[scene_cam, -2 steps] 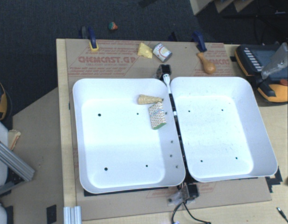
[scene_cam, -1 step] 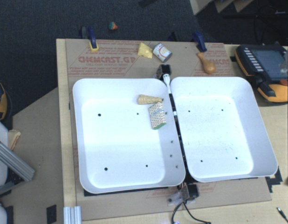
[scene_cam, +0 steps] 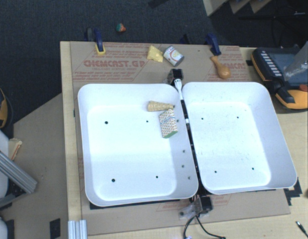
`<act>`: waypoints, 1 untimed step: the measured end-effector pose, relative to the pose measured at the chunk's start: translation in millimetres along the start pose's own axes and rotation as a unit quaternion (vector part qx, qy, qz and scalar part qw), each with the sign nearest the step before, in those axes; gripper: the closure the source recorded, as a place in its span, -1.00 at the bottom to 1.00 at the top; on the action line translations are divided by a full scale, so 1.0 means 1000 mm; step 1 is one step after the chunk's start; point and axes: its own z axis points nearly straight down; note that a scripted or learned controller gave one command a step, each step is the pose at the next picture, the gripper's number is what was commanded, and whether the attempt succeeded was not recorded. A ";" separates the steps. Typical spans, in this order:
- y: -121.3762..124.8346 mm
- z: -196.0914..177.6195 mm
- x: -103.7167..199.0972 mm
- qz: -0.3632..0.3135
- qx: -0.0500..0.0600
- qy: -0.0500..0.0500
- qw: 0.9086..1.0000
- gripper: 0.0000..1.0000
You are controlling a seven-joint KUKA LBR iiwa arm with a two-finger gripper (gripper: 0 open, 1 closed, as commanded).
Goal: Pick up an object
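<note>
In the left white bin lie two objects near its upper right part: a tan cone-shaped piece lying on its side, and just below it a small patterned green-and-white packet. The two nearly touch. The right white bin stands beside it.
On the cardboard behind the bins lie a yellow wedge, a small white cylinder and a brown wooden piece. Blue clamps hold the board's far edge. A black-and-orange device sits at the far right. A cable trails at the front.
</note>
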 end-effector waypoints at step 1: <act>0.001 -0.011 0.000 0.000 -0.003 -0.001 1.000 1.00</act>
